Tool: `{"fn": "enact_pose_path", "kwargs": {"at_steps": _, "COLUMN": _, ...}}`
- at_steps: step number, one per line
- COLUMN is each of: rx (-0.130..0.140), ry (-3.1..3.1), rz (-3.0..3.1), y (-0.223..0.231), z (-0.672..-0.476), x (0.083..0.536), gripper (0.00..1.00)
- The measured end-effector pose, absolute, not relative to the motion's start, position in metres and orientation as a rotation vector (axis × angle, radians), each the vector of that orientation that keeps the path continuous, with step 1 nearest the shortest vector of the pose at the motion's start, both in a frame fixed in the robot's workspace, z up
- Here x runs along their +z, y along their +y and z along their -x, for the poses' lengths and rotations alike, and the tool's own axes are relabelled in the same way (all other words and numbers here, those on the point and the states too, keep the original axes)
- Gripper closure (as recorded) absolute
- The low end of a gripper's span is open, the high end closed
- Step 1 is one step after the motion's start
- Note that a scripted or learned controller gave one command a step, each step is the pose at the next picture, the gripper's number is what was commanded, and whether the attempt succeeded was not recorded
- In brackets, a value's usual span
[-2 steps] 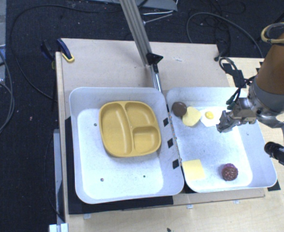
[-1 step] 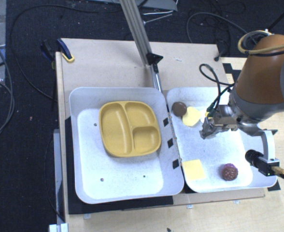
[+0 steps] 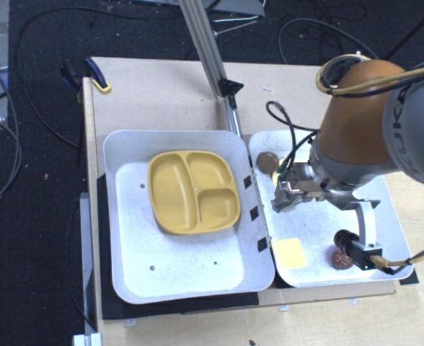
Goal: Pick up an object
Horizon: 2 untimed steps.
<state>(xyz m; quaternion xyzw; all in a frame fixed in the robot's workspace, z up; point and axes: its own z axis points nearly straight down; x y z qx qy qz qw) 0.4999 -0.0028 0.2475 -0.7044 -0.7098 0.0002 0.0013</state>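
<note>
The metal two-finger gripper (image 3: 285,196) hangs low over the left part of the right shallow white bin (image 3: 314,231), with nothing visibly held; I cannot tell whether it is open or closed. Just beside it, toward the bin's far left corner, sits a small brown round lump (image 3: 267,162). A flat pale-yellow square pad (image 3: 289,253) lies near the front left corner, a dark red ball (image 3: 341,259) rests by the front rim, and a yellow plastic three-compartment plate (image 3: 195,192) fills the left shallow white bin (image 3: 133,259).
</note>
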Motion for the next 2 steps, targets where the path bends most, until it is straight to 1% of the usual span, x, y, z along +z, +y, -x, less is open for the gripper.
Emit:
{"fn": "enact_pose_path", "kwargs": {"at_steps": 1, "rx": 0.002, "ry": -2.228, "rz": 2.210, "y": 0.052, "z": -0.500, "x": 0.233, "gripper": 1.00}}
{"fn": "enact_pose_path", "kwargs": {"at_steps": 2, "rx": -0.001, "ry": -2.230, "rz": 2.211, "y": 0.096, "z": -0.501, "x": 0.232, "gripper": 1.00}}
